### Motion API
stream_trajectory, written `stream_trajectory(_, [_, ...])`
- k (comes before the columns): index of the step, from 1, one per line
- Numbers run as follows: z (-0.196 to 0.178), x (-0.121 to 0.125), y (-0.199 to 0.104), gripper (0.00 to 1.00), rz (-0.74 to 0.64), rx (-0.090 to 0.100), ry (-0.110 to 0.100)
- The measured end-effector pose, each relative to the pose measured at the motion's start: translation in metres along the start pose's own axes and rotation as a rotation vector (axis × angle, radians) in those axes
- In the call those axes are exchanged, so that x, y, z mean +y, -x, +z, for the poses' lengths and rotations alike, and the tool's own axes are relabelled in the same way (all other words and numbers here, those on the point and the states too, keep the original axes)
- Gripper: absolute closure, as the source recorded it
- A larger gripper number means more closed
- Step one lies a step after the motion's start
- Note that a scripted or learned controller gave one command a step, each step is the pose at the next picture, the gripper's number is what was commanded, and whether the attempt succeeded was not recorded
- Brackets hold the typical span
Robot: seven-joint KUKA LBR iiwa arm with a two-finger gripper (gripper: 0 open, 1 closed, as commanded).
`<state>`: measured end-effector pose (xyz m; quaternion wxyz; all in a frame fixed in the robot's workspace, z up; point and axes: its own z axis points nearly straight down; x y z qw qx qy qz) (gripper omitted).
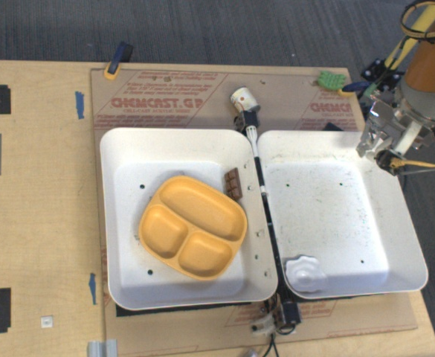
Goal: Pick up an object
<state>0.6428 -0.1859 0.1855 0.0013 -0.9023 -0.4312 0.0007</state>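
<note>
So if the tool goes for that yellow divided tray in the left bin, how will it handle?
The yellow divided tray looks like moulded plastic, so probably stiff and light. Its smooth, rounded rim may slip between fingers. It lies flat and wide, so it should slide rather than tip if pushed.

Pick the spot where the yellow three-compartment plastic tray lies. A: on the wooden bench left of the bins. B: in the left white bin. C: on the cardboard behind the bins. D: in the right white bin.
B: the yellow three-compartment plastic tray rests on the floor of the left white bin.
</note>
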Motion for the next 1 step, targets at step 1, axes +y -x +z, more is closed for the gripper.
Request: stream_trajectory(1, [-0.0043, 0.0149, 0.0128, 1.0, -0.217, -0.001, 0.004])
